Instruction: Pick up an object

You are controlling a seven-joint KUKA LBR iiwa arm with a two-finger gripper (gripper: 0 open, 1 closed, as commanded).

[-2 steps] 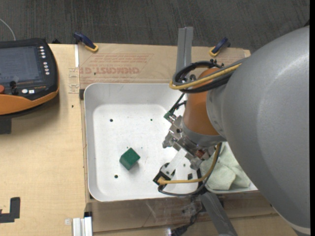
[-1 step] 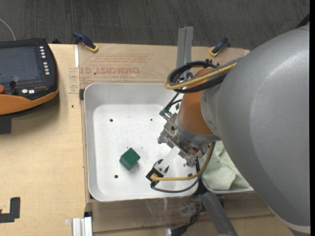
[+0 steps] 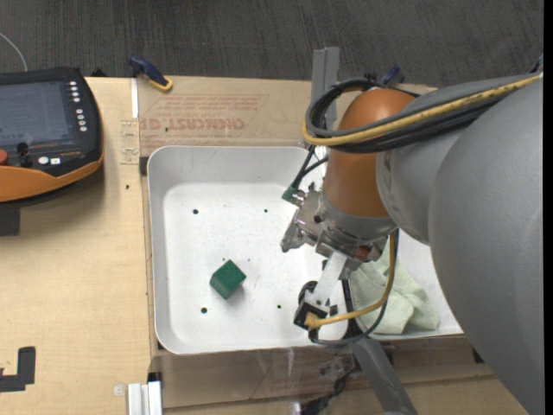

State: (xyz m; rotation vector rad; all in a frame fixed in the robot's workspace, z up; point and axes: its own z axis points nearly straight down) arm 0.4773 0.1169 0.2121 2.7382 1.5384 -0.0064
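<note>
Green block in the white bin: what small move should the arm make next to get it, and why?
Probably slide the gripper toward the view's left and slightly toward the near rim, until it stands over the green block. The block lies alone on the floor of the bin, apart from the walls, and the gripper is off to its right, not above it.

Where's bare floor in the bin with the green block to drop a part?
Free: the back-left floor of the white bin, between its far wall and the green block. Crowded: its right side under the arm, and the pale cloth beyond.
</note>
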